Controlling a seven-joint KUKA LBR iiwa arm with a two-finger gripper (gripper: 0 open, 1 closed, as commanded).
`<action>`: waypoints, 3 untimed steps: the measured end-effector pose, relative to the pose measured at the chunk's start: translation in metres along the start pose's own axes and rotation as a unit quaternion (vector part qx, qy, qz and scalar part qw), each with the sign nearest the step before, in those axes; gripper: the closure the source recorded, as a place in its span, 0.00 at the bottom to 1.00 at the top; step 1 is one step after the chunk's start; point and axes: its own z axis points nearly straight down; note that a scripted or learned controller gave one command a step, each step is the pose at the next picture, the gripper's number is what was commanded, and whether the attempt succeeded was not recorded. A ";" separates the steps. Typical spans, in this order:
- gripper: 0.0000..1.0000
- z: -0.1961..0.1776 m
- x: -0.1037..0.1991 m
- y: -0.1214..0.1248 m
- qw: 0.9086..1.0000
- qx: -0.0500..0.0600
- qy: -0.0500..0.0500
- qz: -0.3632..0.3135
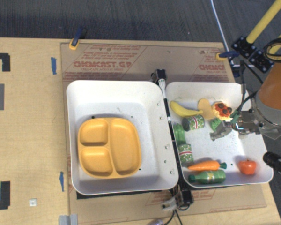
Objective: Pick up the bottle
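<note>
Camera view: the scene is being looked down on at a slant, and every place below is being given relative to the right bin (236, 149).
Bins, two: the right bin is being joined along its left wall by the left bin (112, 85); both are being borne by a cardboard-covered bench (131, 62).
Plate, one: a yellow plate (110, 146) with compartments is being held in the left bin, left of the right bin.
Bottles, two: both are green, labelled and lying down inside the right bin. The first bottle (180, 142) is being kept along the bin's left wall. The second bottle (206, 176) is being kept along its near wall, at the near left corner.
Carrot, one: the carrot (206, 165) is lying in the right bin, just beside the second bottle on its far side.
Can, one: a green can (195, 122) is lying in the far left part of the right bin.
Banana, one: the banana (182, 109) is lying just beyond the can, near the bin's far wall.
Tomato, one: the tomato (247, 167) is sitting in the bin's near right corner.
Arm, one: the arm (271, 102) is being reached in over the bin's right wall.
Gripper, one: the gripper (222, 130) is being held over the middle right of the bin, well apart from both bottles.
Gripper state: it cannot be told how wide it is being held; nothing is being seen in its grasp.
</note>
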 end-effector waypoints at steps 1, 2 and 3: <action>0.00 -0.006 -0.042 0.056 1.000 -0.001 -0.001 -0.014; 0.00 0.122 -0.034 0.071 0.999 -0.005 -0.002 0.036; 1.00 0.111 -0.036 0.072 0.999 -0.008 -0.004 0.037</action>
